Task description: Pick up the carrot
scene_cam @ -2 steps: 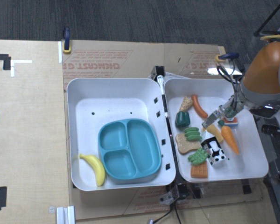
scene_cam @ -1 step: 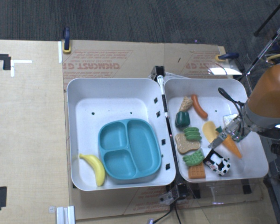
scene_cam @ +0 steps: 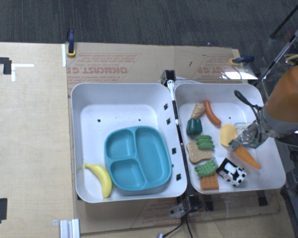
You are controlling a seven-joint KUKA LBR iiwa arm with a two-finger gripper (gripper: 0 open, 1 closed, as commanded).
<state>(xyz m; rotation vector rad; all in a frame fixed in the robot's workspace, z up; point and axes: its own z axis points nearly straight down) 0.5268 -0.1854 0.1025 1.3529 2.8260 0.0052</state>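
The carrot is an orange cone lying on the floor of the right bin, near its right wall, with the tip pointing to the lower right. My gripper hangs low over the carrot's thick upper-left end, touching or nearly touching it. The arm's orange band rises to the right of it. The carrot still rests on the bin floor.
Around the carrot lie a yellow disc, a black-and-white cow toy, a red sausage, green vegetables, a bread slice and an orange cracker. The left bin holds a blue divided plate and a banana.
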